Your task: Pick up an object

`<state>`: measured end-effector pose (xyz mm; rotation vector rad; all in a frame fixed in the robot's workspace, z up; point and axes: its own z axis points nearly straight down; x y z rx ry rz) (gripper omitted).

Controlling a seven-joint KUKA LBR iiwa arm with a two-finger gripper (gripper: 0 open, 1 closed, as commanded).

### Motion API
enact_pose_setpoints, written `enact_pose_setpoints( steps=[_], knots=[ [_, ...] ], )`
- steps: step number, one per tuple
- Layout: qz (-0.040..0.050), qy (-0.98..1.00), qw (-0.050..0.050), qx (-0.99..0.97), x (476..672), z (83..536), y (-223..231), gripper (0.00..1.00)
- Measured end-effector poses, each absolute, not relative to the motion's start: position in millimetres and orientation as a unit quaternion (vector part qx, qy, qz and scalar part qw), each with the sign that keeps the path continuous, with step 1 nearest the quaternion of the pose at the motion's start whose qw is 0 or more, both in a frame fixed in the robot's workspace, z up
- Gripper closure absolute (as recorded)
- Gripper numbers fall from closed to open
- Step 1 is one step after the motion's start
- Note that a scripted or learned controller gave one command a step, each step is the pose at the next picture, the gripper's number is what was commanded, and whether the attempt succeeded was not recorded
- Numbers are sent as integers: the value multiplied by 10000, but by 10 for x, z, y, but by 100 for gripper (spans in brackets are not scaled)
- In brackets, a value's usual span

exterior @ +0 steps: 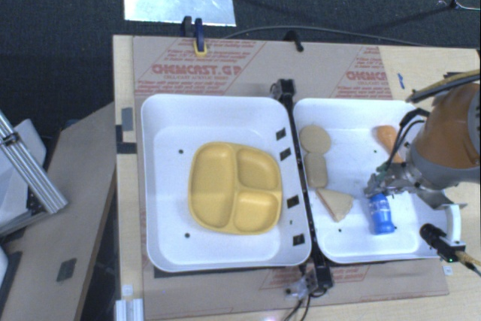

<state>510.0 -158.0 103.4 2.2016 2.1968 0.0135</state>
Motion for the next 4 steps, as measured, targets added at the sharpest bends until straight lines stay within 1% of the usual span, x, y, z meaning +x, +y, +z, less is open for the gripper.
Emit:
enact_pose_setpoints(
  steps=[1, 2, 3, 4],
  knots=[
    [11, 7082, 20, 7061, 5013, 1542, -1580, 100],
    [14, 7085, 25, 7057, 4955, 2004, -1572, 100],
    [13, 7086, 23, 7056, 4972, 2279, -1576, 100],
    [15, 7106, 4, 7036, 5104, 2212, -1023, 100]
  ],
)
